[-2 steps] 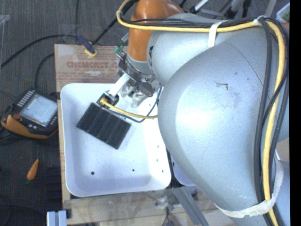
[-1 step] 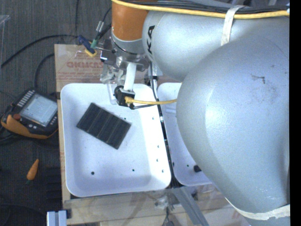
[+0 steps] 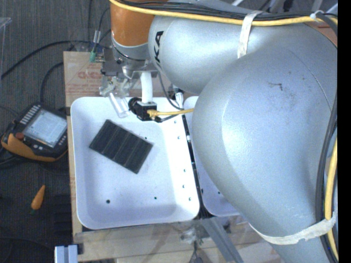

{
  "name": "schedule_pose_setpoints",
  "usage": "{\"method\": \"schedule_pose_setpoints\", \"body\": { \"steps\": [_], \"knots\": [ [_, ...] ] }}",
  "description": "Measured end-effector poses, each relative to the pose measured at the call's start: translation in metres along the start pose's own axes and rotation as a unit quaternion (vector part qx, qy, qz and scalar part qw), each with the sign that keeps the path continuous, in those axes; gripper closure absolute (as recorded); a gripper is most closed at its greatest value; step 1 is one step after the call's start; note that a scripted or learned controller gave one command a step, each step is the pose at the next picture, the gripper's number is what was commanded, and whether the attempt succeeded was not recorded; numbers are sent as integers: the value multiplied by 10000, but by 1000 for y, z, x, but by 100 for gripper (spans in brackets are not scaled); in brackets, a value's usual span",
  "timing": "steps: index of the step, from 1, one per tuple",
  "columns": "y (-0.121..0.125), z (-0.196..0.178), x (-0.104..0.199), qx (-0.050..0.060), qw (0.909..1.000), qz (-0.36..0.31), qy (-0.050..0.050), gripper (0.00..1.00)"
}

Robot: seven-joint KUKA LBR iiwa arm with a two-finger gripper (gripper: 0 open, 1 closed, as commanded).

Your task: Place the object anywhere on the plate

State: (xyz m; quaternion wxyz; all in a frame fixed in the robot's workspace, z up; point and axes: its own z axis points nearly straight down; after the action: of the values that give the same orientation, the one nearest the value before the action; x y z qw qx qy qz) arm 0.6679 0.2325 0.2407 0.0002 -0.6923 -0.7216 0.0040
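While the arm reached in from the right, a pendant [image 3: 38,130] lay off the bench at far left, well clear of the work. The left bin [image 3: 137,196] held the plate [image 3: 120,146], a dark ribbed slab lying flat and skewed, left of the bin's middle. The gripper [image 3: 129,100] hung over the bin's far edge, just beyond the plate's far corner. Whether it was apart or together could not be told, nor whether it carried the object. A black connector [image 3: 140,109] with a yellow cable sat beside it. The arm [image 3: 263,119] covered most of the right bin [image 3: 211,201].

Risks, as judged from this position:
- A release here would probably drop the object on bare bin floor, since the gripper stood beyond the plate rather than over it.
- A low approach could catch the bin's far wall or nudge the plate.
- If nothing was gripped, the placement would fail outright.
- The ribbed surface might let a rounded object roll off.
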Motion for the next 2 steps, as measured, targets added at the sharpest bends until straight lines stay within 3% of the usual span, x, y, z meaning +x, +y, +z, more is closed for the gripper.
{"method": "schedule_pose_setpoints", "body": {
  "steps": [2],
  "knots": [
    [0, -9, 0, 61, 10000, -4, -56, 100]
  ]
}}
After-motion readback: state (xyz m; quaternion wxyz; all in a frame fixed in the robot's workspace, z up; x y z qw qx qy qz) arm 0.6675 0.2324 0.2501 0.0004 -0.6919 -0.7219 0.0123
